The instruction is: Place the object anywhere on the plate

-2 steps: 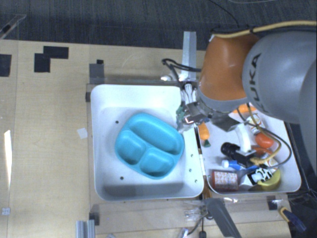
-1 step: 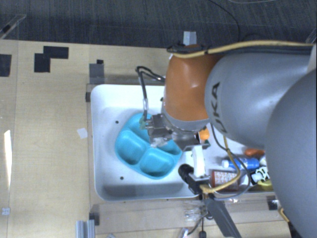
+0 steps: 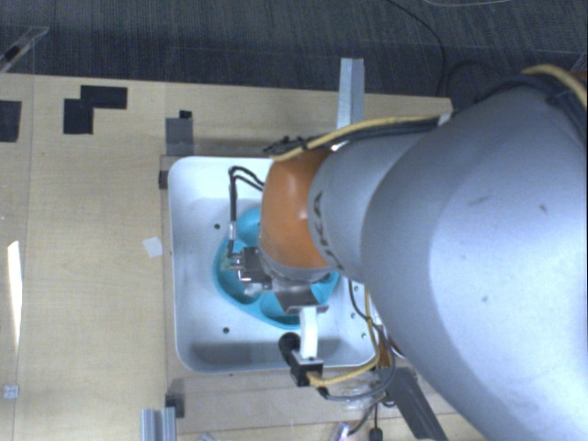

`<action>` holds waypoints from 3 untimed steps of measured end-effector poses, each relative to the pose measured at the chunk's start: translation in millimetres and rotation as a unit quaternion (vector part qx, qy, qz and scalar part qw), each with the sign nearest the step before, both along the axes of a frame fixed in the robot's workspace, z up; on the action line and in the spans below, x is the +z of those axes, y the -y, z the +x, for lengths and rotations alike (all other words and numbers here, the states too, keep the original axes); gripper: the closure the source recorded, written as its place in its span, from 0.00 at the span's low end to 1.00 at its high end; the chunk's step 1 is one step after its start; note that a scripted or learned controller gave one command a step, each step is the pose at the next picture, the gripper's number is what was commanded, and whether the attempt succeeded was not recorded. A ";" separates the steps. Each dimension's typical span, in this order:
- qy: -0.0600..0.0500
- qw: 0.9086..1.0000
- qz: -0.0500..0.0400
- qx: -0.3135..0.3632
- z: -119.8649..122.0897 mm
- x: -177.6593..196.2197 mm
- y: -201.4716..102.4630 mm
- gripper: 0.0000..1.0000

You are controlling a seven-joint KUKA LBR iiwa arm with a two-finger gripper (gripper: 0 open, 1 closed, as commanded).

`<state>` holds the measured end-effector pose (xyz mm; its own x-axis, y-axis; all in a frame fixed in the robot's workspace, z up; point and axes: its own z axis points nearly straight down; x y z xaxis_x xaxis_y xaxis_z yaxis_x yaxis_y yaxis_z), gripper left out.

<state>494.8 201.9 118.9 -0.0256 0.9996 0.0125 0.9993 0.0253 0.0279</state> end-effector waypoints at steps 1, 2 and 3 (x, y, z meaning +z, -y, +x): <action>-0.016 0.994 -0.006 -0.108 41.9 84.6 79.6 1.00; -0.017 0.990 -0.005 -0.139 -8.7 -16.3 45.1 1.00; -0.016 0.997 -0.007 -0.072 54.2 54.6 -9.9 1.00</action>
